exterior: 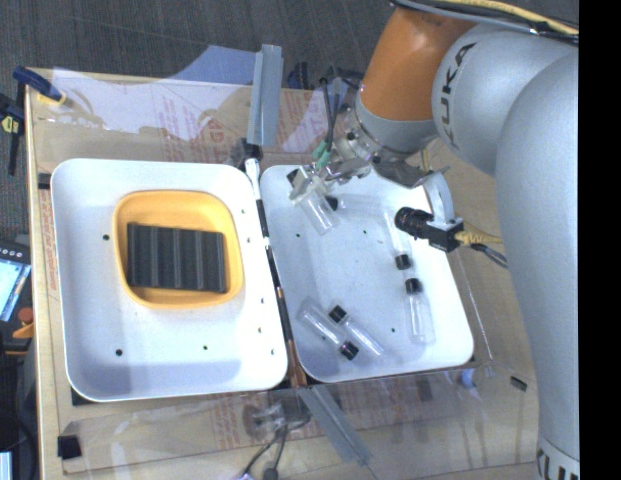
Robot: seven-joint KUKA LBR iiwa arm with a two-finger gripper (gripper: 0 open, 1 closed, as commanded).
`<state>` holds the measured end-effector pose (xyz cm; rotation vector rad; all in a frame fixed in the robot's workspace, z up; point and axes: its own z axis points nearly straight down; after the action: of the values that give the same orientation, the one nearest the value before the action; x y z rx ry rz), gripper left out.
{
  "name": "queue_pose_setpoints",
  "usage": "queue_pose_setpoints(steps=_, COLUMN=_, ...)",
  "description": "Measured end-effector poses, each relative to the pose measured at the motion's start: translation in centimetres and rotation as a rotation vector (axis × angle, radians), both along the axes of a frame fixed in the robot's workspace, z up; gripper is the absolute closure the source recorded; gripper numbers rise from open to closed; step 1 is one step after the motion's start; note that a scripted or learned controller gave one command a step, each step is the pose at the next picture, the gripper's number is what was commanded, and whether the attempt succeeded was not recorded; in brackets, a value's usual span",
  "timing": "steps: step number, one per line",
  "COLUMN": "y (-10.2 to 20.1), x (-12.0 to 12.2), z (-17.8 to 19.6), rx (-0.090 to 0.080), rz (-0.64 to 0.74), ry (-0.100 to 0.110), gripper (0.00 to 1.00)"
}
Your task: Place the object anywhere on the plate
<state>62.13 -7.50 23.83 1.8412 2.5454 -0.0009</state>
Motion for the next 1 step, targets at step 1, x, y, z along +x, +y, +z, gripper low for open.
queue_pose_setpoints(steps=1, y=5.90, x=0.74, z=-3.16, rx=0.001, rz=0.100, ry=0.004, gripper=1.00)
